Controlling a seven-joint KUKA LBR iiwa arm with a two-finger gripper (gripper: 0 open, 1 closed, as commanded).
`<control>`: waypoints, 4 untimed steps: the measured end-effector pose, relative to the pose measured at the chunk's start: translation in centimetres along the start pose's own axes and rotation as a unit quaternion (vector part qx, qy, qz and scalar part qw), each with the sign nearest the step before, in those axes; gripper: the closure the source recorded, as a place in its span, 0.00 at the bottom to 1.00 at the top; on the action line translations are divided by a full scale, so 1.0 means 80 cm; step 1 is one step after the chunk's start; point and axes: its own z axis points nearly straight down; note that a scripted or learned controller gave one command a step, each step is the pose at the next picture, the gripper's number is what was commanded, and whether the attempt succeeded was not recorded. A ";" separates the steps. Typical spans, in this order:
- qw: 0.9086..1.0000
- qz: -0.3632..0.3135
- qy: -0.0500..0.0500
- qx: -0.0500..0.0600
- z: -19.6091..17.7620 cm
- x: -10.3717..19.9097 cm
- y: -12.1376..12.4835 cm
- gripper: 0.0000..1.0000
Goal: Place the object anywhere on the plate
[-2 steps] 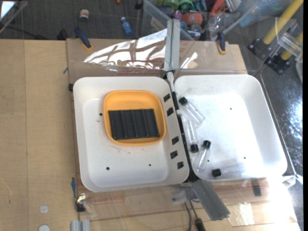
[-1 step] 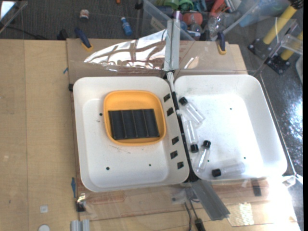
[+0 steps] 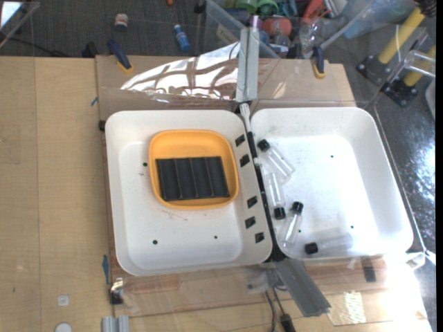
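Claw grip: cannot tell. One black block (image 3: 192, 178) on one plate (image 3: 194, 139); four capped tubes (image 3: 291, 224).

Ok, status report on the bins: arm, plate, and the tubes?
Black ridged object lying on the orange plate, left bin. Clear black-capped tubes loose in right bin. Nothing over the plate.

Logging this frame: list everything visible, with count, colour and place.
White bins: two, side by side on the bench; left bin, right bin.
Plate: one, orange-yellow, in the left bin.
Ridged block: one, black, lying on the plate.
Clear tubes with black caps: about five, in the right bin, along its left side and front.
Tub of toys: one, clear, mixed colours, behind the bins.
Bench: tan.
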 end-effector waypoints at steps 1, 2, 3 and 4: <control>1.000 -0.001 0.000 0.000 0.000 0.000 -0.001 1.00; 1.000 -0.001 0.000 0.000 0.000 0.000 -0.001 1.00; 1.000 0.006 0.000 0.000 0.000 0.000 -0.001 1.00; 1.000 0.000 0.000 -0.001 0.000 0.000 -0.001 1.00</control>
